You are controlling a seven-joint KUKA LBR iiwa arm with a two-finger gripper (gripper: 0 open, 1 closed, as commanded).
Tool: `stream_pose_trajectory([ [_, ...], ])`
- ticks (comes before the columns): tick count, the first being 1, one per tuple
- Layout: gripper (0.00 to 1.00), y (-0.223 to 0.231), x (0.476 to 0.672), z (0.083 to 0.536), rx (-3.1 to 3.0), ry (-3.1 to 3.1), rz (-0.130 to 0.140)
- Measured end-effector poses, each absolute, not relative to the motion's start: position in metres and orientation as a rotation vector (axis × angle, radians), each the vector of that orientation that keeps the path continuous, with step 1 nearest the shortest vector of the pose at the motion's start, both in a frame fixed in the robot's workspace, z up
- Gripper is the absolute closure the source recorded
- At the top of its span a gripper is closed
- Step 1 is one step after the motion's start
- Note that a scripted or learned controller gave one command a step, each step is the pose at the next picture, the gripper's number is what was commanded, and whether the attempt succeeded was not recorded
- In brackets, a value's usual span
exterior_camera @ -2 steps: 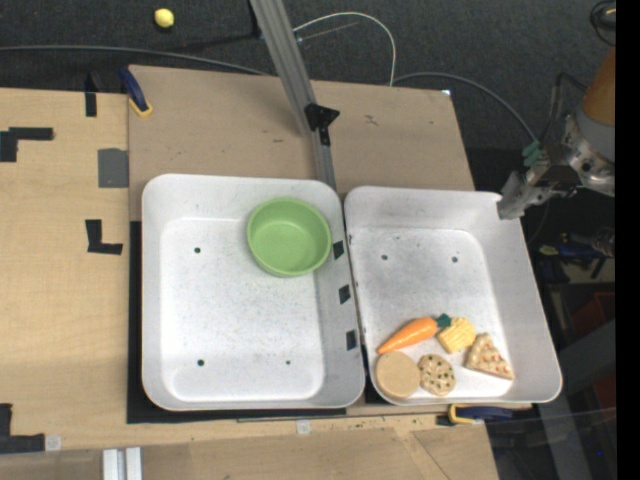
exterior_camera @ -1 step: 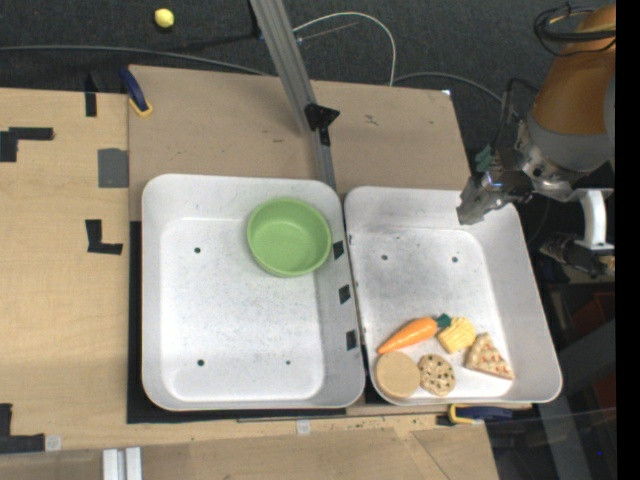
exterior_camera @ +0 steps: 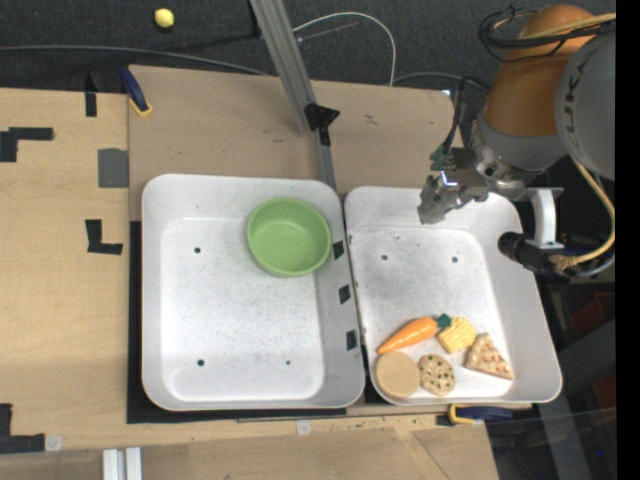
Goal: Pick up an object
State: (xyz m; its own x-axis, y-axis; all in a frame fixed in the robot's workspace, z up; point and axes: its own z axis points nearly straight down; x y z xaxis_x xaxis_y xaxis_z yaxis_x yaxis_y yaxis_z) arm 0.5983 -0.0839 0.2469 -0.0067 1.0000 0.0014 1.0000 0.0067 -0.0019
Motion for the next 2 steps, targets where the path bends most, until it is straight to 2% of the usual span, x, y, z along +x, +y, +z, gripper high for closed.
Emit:
stream_pose_trajectory([
  [1,1.0,-0.03,0.605,0.251,-2.211,-2.229,-0.001],
  [2,1.0,0.029,0.6,0.253,-2.211,-2.228,-0.001],
])
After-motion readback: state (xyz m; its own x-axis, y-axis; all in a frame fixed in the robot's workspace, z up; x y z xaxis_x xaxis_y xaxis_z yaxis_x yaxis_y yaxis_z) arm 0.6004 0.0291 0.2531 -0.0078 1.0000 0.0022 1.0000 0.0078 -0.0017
